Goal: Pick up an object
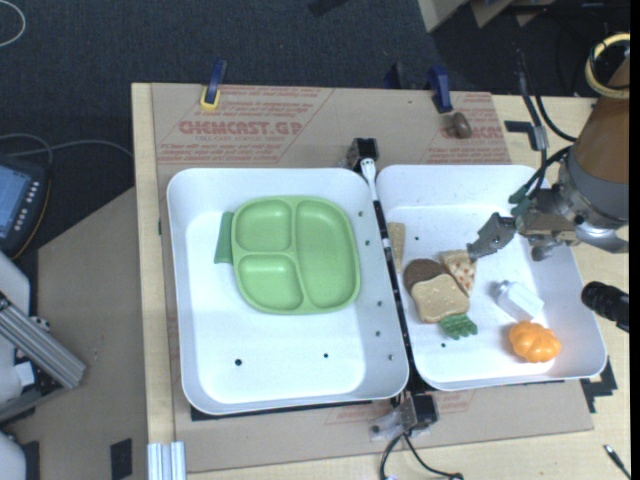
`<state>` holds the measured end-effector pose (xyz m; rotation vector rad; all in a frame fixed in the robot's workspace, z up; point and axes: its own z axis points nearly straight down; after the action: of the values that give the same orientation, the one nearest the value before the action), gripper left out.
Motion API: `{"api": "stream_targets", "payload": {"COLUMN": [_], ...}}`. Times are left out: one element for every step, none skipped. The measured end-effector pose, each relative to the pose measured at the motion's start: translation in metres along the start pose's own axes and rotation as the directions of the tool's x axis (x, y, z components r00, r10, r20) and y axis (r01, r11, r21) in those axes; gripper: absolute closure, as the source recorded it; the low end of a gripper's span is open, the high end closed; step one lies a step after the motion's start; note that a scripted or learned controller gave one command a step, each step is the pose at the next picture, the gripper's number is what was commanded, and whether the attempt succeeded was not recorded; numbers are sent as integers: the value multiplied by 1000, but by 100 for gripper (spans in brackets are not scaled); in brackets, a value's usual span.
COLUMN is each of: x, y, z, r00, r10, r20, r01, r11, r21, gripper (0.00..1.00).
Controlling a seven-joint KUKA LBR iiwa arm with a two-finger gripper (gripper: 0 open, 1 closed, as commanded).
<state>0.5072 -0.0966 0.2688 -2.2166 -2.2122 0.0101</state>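
I've got the tool [489, 236] hovering over the right bin [430, 183], angled towards the toy food [440, 290]; grip state, I cannot tell.

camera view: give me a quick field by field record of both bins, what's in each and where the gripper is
left bin: shallow white bin holding a green three-compartment plastic tray
right bin: shallow white bin holding a brown toy bread slice, a small green toy, an orange pumpkin-shaped toy, a small white bottle
gripper: two-finger gripper above the right bin, near the bread slice
held: nothing seen between the fingers
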Motion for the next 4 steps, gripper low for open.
{"api": "stream_targets", "payload": {"x": [0,-3,-4,-7], "y": [2,-7,-2,1], "z": [-5,54,98,161], "r00": [1000,1000,1000,1000], "r10": [-2,-1,-1,-1], "r20": [1,0,0,0], "r01": [2,1,1,1], "r11": [1000,1000,1000,1000], "r21": [-10,-3,-5,-3], "gripper": [0,0,0,0]}}
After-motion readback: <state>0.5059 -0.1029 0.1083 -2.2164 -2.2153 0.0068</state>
